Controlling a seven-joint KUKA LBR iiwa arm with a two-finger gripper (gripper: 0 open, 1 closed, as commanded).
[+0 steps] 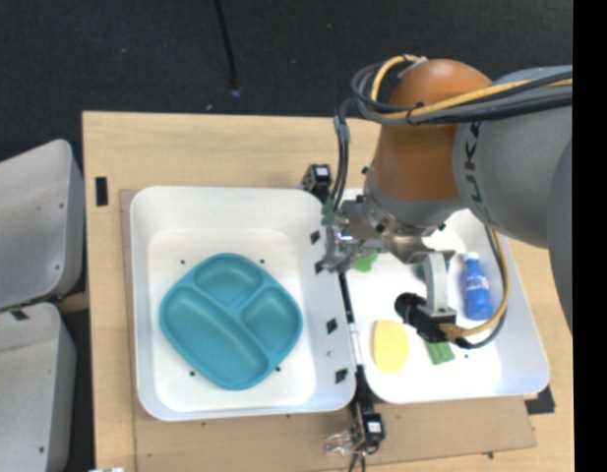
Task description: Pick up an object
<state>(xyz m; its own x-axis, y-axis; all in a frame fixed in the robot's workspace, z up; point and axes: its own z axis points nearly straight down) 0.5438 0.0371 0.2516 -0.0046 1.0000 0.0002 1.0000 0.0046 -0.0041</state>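
Observation:
My gripper (344,247) hangs low over the left edge of the right bin (519,367), close to the wall between the two bins. Just beside it a small green thing (365,260) peeks out, mostly hidden under the wrist. In the same bin, a pale yellow rounded object (390,345) lies near the front, a blue bottle with a white cap (474,285) stands at the right, and a small green block (441,352) lies beside the yellow one. The orange and grey arm covers the back of this bin.
A teal divided plate (230,318) lies in the middle of the left bin (146,264). The wooden bench (106,146) surrounds both bins, and the arm comes in from the upper right.

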